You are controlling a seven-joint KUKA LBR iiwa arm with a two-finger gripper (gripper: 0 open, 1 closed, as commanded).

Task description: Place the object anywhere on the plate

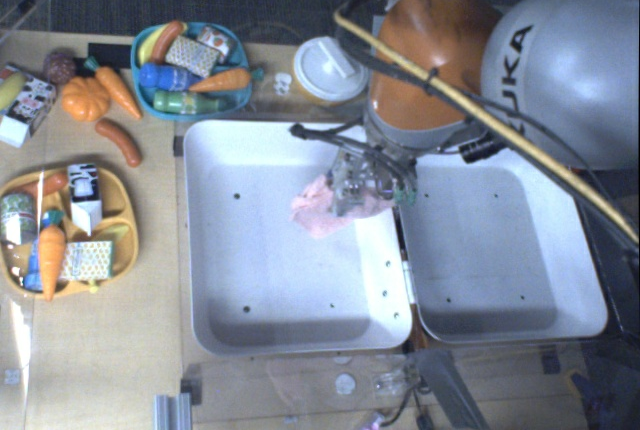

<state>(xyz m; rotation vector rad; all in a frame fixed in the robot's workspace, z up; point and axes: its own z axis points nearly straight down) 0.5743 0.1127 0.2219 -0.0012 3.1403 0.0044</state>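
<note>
A pale pink, plate-like thing (pixel 316 211) lies in the left white bin (pixel 250 298), close to that bin's right wall. My gripper (pixel 362 186) hangs right over its upper right part and hides that side of it. The orange band and grey wrist of the arm (pixel 430 68) loom above, covering the bins' shared back corner. Whether anything sits in the gripper is hidden by the gripper body.
The right white bin (pixel 510 288) lies beside the left one. Behind the bins stands a white round lid (pixel 325 68). On the bench at left are a blue bowl of toy food (pixel 190 70), a yellow tray of toy food (pixel 68 230), and loose toy vegetables (pixel 100 103).
</note>
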